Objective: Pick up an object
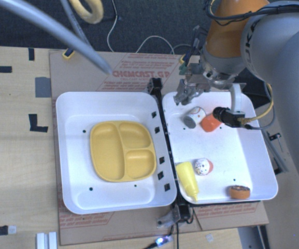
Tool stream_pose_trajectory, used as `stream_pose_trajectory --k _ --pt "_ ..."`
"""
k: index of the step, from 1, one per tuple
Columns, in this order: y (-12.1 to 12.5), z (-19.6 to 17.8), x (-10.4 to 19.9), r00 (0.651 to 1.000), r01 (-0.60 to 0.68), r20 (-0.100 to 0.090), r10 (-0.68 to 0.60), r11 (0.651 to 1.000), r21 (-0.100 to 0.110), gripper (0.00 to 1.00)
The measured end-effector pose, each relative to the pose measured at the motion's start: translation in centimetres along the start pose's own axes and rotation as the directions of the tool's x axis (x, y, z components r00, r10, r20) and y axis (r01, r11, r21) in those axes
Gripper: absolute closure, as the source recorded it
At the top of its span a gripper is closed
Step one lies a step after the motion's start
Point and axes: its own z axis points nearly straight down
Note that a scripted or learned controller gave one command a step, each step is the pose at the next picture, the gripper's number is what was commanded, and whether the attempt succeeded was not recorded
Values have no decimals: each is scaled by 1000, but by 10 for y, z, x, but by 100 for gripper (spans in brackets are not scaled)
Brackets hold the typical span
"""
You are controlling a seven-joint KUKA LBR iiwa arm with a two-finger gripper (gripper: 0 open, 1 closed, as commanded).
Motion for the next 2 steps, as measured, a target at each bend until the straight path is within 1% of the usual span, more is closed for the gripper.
stream_pose_trajectory --k 2 --pt "-10 -5 115 1000 1 0 -1 1000 0 100"
